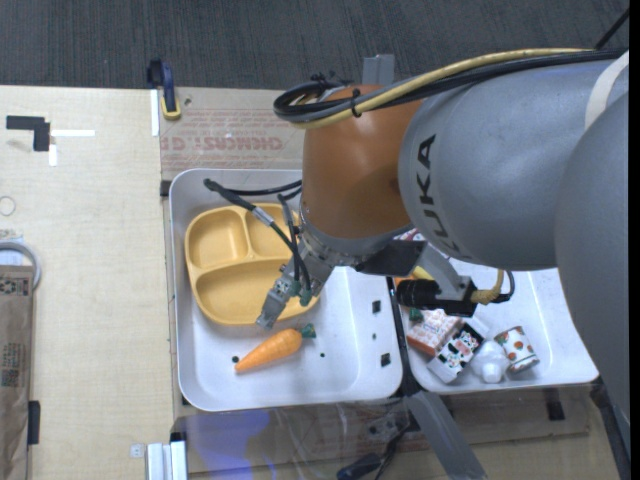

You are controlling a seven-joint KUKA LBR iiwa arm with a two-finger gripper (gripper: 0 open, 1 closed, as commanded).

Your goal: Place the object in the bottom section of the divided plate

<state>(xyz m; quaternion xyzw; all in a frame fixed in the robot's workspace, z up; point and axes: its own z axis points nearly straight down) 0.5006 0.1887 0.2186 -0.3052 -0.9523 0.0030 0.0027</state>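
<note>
A yellow divided plate (224,258) lies in the left white bin (200,368), with two small sections at its top and one large section at its bottom. An orange toy carrot (268,351) with a green stub lies on the bin floor just below the plate, apart from it. My gripper (280,298) hangs over the lower right rim of the plate, above and slightly right of the carrot. I see nothing between its fingers. The arm's big orange and grey body hides the right part of the plate.
The right bin (560,368) holds several small things: a red and white packet (432,330), a black and white cow-pattern item (456,353), a white ball (490,368) and a spotted cup (518,348). A cardboard sheet (230,133) lies behind the left bin.
</note>
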